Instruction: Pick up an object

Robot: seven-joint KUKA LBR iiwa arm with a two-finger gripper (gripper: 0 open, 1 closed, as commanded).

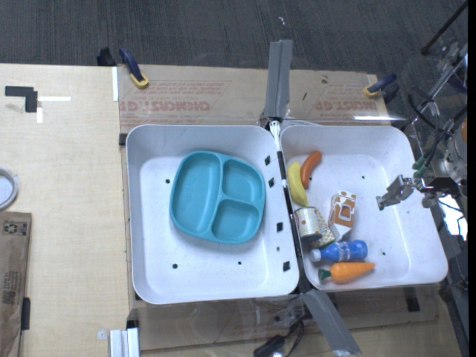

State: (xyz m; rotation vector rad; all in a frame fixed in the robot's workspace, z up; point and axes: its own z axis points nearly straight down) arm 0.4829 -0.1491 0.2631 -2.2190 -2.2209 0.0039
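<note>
You have 6 small objects clustered along the left side of the right bin [387, 136]: a yellow banana [297, 184] touching an orange sausage-like piece [309, 165], a tin can [313, 225], an orange-and-white carton [343, 209], a blue bottle [341, 251] and a carrot [351, 271] nearest you. The gripper [390, 195] hovers over the bin's right half, apart from them all, with nothing between its fingers; whether they are open, you cannot tell. The left bin [149, 214] holds 1 blue divided plate [218, 196].
</note>
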